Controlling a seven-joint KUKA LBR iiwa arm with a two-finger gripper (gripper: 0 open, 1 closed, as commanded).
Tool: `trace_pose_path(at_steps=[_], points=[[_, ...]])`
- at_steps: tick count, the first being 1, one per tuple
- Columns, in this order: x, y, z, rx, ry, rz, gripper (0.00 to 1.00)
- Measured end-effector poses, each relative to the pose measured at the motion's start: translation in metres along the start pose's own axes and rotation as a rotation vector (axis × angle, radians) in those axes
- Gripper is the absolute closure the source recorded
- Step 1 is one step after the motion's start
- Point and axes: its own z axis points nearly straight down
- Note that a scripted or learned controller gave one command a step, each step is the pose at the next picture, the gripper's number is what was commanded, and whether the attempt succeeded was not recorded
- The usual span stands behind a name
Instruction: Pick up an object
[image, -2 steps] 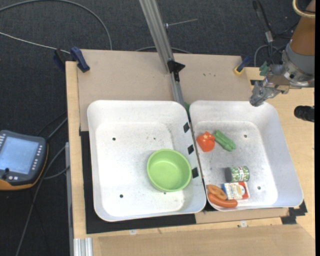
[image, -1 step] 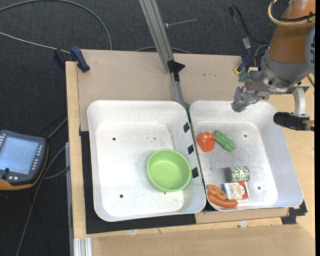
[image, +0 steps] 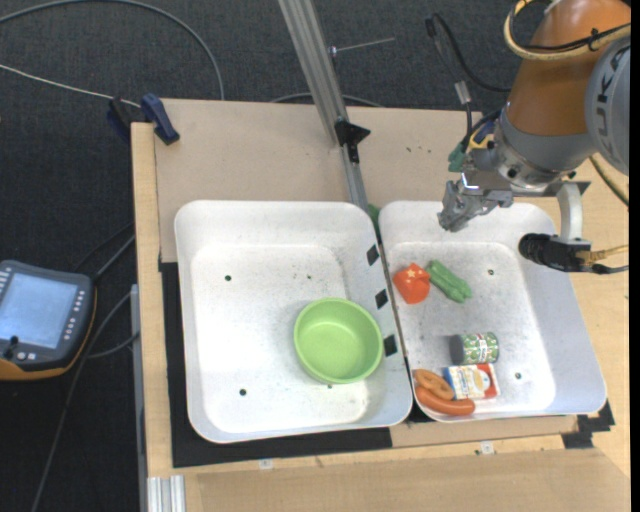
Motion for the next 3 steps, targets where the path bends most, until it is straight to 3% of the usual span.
trace_pose_path(at_steps=[1,3], points=[[0.052,-0.015,-0.006,0.0,0.0,-0.001,1.0],[0.148,-0.043,0.024,0.001,0.0,-0.001,1.0]])
